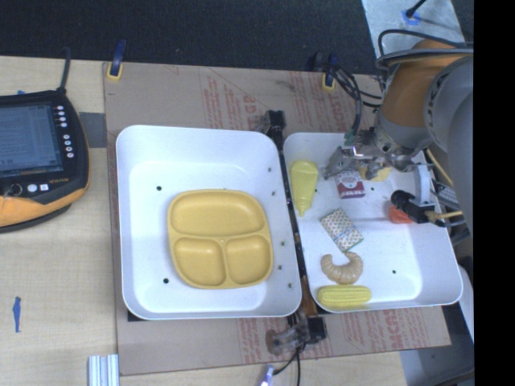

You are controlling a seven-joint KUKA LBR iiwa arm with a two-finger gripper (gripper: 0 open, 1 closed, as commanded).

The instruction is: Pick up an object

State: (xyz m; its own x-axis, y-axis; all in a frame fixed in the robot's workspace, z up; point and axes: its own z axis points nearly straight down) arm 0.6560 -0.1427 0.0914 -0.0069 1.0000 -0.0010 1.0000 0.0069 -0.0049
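Red with a white patch on its face, the small packet (351,188) lay flat in the far half of the right bin (406,256), a boxy little thing with dark print too small to read. The gripper (348,166) hung directly over its far edge, close enough that their outlines met in the camera view. Whether they touched could not be told, nor how wide the grip stood.

To the packet's left lay a pale yellow cone (303,183) against the bin's inner wall. Nearer the camera were a patterned packet (342,229), a tan croissant (343,268) and a yellow corn cob (344,297) at the front wall. The left bin (145,175) held a yellow divided plate (219,238).
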